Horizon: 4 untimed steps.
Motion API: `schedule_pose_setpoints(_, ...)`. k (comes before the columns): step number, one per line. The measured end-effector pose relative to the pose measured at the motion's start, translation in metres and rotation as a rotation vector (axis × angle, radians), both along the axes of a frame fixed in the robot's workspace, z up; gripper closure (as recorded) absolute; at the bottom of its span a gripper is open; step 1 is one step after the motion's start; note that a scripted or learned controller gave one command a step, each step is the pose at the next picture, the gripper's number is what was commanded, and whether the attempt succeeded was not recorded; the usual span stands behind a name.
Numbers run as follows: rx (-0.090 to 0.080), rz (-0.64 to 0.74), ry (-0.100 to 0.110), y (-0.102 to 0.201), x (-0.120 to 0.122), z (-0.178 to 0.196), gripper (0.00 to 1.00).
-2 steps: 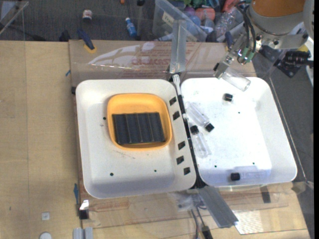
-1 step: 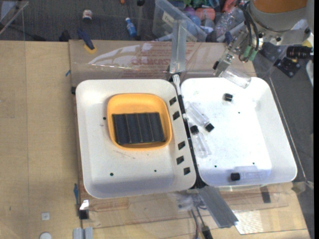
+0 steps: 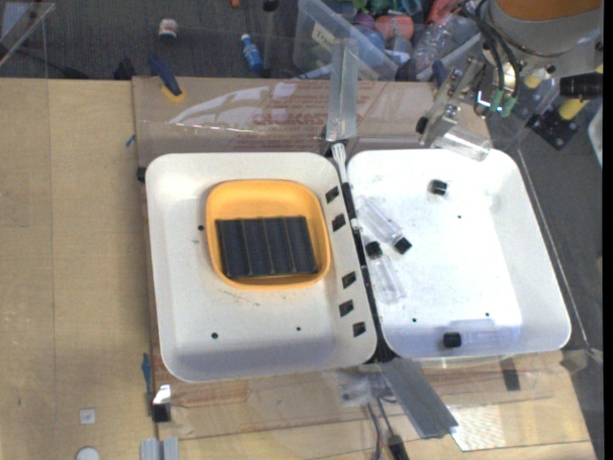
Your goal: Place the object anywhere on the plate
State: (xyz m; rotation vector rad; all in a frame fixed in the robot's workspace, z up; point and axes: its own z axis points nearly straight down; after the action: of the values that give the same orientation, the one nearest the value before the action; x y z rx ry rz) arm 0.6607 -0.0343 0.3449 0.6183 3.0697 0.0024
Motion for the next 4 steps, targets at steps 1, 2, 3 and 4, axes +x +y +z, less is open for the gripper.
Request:
schedule_pose_setpoints(1, -0.001, 0.052, 0.000, -0.013, -0.001, 0.013, 1.00)
schedule_pose_setpoints(2, -0.001, 0.194, -0.001, -0.005, -0.002, 0.093, 1.00)
schedule_pose_setpoints(3, -0.007, 0.588, -0.002, -0.081, -0.001, 0.093, 1.00)
schedule_pose_setpoints(4, -0.009, 0.771, -0.002, -0.128, 0.007, 0.093, 1.00)
